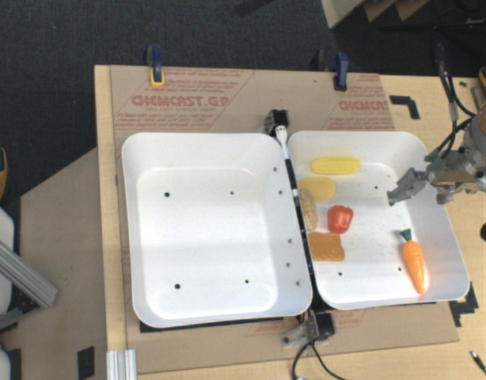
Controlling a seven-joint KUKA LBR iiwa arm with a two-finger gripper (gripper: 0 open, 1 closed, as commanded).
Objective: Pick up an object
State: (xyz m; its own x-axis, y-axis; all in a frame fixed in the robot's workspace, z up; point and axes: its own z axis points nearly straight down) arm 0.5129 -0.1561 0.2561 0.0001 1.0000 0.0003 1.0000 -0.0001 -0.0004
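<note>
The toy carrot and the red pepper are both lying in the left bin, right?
Not quite. The camera view shows the carrot and the red pepper both lying in the right bin, not the left bin. The pincer hangs over that right bin too.

glossy white plastic bins [203, 153], matt brown board [116, 101]
</note>
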